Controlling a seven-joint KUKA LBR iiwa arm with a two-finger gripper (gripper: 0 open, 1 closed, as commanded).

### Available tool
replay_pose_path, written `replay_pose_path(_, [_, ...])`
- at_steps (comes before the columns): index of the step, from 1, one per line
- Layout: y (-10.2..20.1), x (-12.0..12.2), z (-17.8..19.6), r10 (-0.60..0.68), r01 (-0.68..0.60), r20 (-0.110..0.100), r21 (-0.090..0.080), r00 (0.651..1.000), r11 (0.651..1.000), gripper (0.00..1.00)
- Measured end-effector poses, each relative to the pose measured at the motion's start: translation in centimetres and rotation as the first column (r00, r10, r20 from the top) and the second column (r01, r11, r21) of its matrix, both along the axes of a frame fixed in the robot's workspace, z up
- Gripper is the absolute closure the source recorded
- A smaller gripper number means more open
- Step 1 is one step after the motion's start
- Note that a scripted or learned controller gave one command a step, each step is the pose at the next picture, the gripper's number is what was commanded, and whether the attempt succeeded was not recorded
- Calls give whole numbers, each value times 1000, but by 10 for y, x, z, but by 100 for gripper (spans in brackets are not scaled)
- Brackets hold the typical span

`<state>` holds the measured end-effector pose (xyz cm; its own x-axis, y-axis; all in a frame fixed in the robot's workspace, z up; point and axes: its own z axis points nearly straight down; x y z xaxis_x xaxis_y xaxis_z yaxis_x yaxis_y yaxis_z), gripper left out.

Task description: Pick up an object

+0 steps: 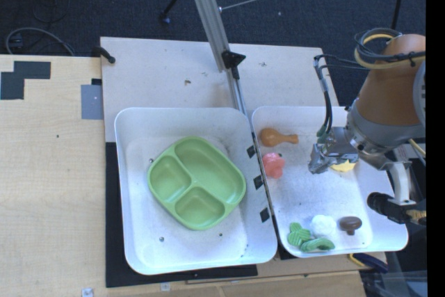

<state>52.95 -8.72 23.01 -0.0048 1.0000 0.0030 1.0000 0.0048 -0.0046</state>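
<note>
1. Evidently, the end effector (pixel 324 160) was seen low inside the right bin (pixel 389 243), near that bin's right wall.
2. A yellow object (pixel 343 165) was found just beside the end effector, on the side toward the right wall, partly hidden by the wrist; whether it was touched could not be told.
3. How far the end effector was opened could not be made out, and nothing was seen to be held by it.
4. The yellow object's long axis could not be read, since too little of it was shown.
5. An orange drumstick-shaped toy (pixel 276 138) lay toward the bin's left wall from the end effector, its long axis running across the bin, its thin end pointed at the end effector.
6. A pink object (pixel 274 165) rested just below that toy, against the left wall.
7. The yellow object was judged the nearest candidate, so only a short shift toward the right wall would be needed.
</note>
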Motion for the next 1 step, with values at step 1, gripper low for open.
replay_pose_path(1, [43,-6,3,-2,2,0,-1,1000,1000,100])
